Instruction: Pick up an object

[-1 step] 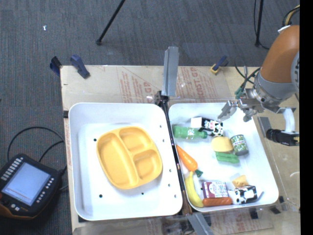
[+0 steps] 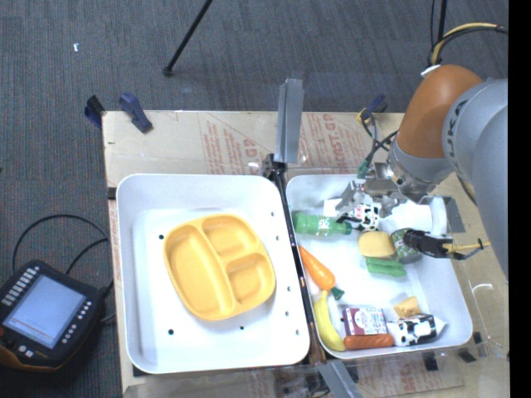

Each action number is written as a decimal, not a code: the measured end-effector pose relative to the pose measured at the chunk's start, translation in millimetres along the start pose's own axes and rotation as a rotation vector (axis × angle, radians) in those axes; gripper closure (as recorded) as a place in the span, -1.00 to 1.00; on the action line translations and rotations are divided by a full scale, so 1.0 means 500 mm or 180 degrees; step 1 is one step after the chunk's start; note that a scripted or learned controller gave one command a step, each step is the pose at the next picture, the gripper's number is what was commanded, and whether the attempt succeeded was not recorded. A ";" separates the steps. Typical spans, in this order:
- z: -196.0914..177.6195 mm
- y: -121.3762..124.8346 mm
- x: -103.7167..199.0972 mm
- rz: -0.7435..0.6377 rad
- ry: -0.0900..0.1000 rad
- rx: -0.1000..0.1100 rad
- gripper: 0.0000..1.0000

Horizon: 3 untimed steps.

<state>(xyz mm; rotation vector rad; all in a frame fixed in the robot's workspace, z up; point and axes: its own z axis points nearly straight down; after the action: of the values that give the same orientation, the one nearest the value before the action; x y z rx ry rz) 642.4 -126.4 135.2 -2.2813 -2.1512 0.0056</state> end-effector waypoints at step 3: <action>0.068 0.030 -0.130 0.1174 0.0051 -0.0063 -1.00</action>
<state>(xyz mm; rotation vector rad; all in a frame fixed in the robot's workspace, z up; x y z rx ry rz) 653.4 -191.9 100.9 -2.6404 -1.6984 -0.0321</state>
